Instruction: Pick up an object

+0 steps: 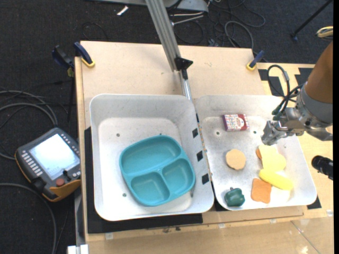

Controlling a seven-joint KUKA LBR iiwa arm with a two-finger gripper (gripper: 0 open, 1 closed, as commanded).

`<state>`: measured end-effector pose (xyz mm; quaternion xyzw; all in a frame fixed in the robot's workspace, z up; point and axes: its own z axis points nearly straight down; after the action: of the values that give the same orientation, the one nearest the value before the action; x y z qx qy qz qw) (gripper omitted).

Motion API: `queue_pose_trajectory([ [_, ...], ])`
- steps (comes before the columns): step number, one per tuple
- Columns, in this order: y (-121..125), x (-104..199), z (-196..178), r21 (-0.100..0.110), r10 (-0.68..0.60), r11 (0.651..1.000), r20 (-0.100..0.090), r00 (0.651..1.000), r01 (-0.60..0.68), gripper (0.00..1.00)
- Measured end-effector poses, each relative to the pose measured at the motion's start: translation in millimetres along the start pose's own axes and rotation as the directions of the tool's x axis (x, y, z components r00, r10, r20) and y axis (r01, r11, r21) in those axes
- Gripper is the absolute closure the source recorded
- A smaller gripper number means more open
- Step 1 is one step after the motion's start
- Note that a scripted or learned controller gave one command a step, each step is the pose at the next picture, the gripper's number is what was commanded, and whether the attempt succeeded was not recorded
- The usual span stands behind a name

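My gripper (269, 134) hangs over the right bin (212, 128), near that bin's right side. It is just above a pale yellow block (273, 160) and a small orange piece (259, 152) beside it. A dark red packet (235, 121) lies to the gripper's left, towards the back. A round tan disc (235, 159) sits mid-bin. Along the front lie a green pepper (234, 197), an orange wedge (260, 190) and a yellow banana (276, 180). I see nothing held by the gripper.
The left bin (106, 115) holds a teal divided tray (157, 170). A slanted metal pole (165, 28) ends at the wall between the bins. Cables run along the bench's right edge (280, 78). A teach pendant (48, 163) lies off the bench, left.
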<state>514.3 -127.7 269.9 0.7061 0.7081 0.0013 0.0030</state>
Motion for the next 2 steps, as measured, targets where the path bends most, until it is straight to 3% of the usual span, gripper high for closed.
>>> queue_pose_trajectory([
  [1, 1.0, 0.0, -14.7, 0.004, -0.001, 1.000, -0.001, 1.000, 0.001, 1.00],
  [2, 36.5, 50.5, -2.4, 0.004, -0.005, 1.000, -0.002, 1.000, 0.005, 1.00],
])
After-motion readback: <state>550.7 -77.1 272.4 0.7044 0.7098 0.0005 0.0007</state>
